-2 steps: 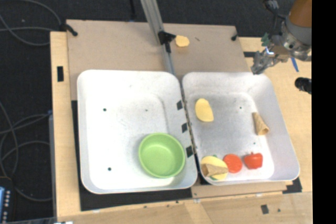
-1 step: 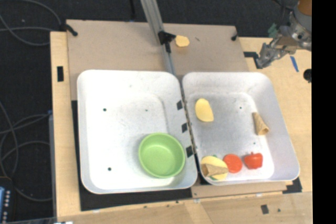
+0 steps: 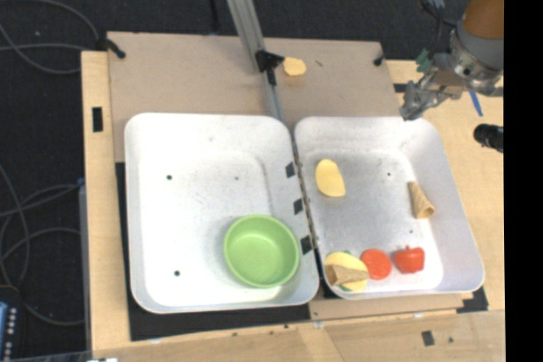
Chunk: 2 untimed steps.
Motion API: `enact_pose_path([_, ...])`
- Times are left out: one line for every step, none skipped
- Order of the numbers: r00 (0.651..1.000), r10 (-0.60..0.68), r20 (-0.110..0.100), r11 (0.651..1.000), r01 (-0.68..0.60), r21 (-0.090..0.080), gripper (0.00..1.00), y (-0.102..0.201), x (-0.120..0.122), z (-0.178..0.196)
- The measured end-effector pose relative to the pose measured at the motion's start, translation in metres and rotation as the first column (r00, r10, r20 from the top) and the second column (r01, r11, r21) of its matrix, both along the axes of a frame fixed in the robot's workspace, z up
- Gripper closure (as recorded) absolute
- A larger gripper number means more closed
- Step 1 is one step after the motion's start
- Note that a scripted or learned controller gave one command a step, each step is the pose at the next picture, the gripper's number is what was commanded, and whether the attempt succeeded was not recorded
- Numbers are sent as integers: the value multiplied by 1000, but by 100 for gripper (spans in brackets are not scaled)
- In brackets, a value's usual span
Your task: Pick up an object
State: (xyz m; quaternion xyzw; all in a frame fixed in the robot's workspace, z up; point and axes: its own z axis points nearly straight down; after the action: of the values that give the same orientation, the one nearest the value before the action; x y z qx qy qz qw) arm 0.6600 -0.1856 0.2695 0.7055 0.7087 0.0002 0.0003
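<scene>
The right bin (image 3: 441,157) holds a pale yellow oval piece (image 3: 330,179) near its left side, a tan cone-shaped piece (image 3: 421,199) by the right wall, and a yellow and tan piece (image 3: 346,271), a red-orange ball (image 3: 376,264) and a red pepper-like piece (image 3: 409,259) along the front. A green bowl (image 3: 260,250) sits in the left bin (image 3: 170,157). My gripper (image 3: 411,108) hangs at the back right corner of the right bin, above its rim, apart from all the objects.
A small yellow piece (image 3: 293,67) lies on the brown board behind the bins, beside a slanted metal post (image 3: 242,4). Cables lie on the dark floor to the left. The arm enters from the upper right.
</scene>
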Motion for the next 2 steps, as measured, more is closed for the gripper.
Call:
enact_pose_path([1000,2,1,1000,-2,2,100,50,-22,7])
enact_pose_path([1000,1,-1,1000,-1,0,100,95,-51,-8])
